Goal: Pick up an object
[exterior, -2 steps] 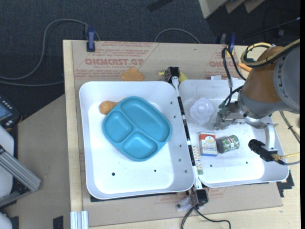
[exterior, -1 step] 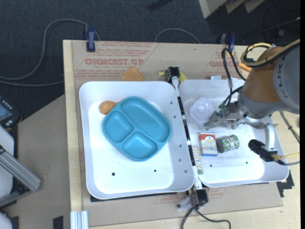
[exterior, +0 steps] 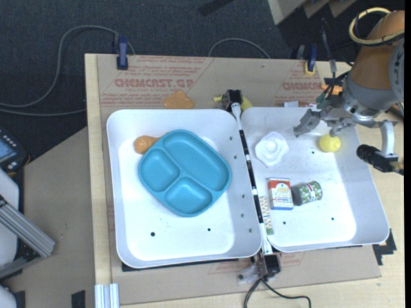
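Success at this stage, by my reading, depends on picking one target and coming down squarely over it. The gripper (exterior: 319,119) hangs over the far part of the right bin (exterior: 366,230), and the small yellow ball (exterior: 330,143) lies just beside it, a little nearer the camera, so that looks the likely choice. A round thing may roll off at a glancing touch, so the approach should be centred and vertical, with a finger on either side before closing. Whether the gripper is spread or closed cannot be told from this slanted view; nothing can be seen held in it.

Other candidates rest in the same bin: a white lumpy object (exterior: 271,148) near the divider, and closer to the camera a small red-and-white box (exterior: 280,194) touching or almost touching a green can (exterior: 306,192) lying on its side. That pair sits tight together, which would make a clean grasp harder.

The arm (exterior: 372,63) enters from the right, its orange band above the grey wrist, tool end angled down and leftward into the bin.

The left bin (exterior: 173,239) holds a blue divided plate (exterior: 184,171) with an orange object (exterior: 144,144) at its far-left edge.
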Robot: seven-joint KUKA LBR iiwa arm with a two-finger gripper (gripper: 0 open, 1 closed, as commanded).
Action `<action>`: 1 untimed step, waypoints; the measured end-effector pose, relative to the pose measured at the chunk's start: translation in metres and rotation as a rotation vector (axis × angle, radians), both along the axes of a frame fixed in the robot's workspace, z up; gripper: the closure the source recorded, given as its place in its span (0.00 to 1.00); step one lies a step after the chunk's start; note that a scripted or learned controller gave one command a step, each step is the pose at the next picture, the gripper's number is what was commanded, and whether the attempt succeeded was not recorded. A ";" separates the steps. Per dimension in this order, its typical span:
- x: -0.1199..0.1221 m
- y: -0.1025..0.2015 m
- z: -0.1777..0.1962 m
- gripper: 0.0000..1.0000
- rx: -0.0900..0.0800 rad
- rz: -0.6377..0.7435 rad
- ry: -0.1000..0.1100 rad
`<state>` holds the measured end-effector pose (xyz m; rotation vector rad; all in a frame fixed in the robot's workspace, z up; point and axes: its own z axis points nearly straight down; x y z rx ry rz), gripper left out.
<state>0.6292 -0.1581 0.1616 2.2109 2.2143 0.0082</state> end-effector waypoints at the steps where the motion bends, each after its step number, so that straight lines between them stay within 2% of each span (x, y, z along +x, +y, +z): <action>1: 0.014 -0.070 -0.029 0.00 0.001 -0.006 0.010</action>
